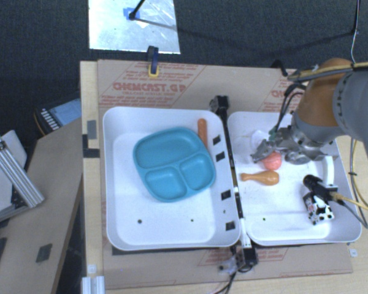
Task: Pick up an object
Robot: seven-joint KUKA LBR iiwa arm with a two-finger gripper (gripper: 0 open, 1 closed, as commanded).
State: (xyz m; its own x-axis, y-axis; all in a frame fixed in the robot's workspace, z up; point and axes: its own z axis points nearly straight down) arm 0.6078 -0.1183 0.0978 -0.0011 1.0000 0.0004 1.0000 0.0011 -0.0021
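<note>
My gripper (263, 153) is low in the right bin (294, 228), near its upper left part, reaching in from the right. A pink ball (272, 161) lies right against the gripper's lower side; whether it is gripped is hidden. Just below the ball an orange gourd-shaped toy (262, 177) lies flat on the bin floor. A small pale thing (258, 138) sits just above the gripper.
The left bin (126, 213) holds a blue divided plate (173, 163), with an orange stick-shaped toy (202, 131) at its upper right rim. A small black-and-white spotted thing (321, 212) lies at the right bin's lower right. A black divider (228, 164) separates the bins.
</note>
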